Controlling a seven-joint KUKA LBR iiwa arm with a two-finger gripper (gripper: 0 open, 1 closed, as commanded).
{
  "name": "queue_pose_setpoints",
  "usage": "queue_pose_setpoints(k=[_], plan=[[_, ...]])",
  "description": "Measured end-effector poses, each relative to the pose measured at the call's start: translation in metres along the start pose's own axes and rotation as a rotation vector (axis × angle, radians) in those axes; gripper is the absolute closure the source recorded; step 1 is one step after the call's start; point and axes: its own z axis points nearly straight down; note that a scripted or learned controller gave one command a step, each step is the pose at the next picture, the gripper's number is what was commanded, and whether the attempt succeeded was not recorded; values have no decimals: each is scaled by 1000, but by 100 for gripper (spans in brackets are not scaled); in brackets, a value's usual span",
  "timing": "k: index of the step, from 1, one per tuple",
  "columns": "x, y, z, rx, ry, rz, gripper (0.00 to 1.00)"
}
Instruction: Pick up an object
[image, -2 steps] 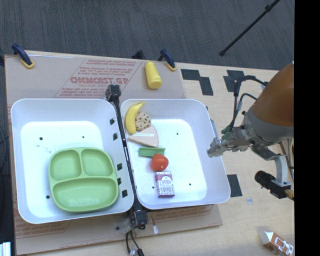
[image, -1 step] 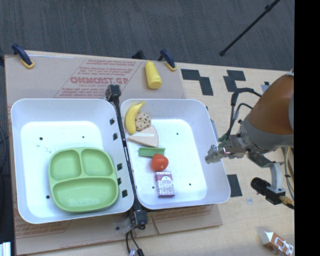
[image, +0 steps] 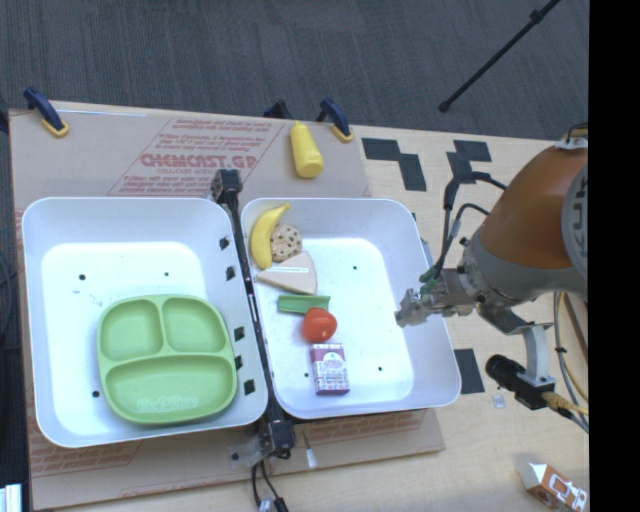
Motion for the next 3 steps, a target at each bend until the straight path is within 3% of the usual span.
queue_pose_setpoints(k=[1,2,3], plan=[[107,13,40,0,0,-2,100],[106,13,39,-1,-1,0,0],[60,45,140,2,-1,1,0]])
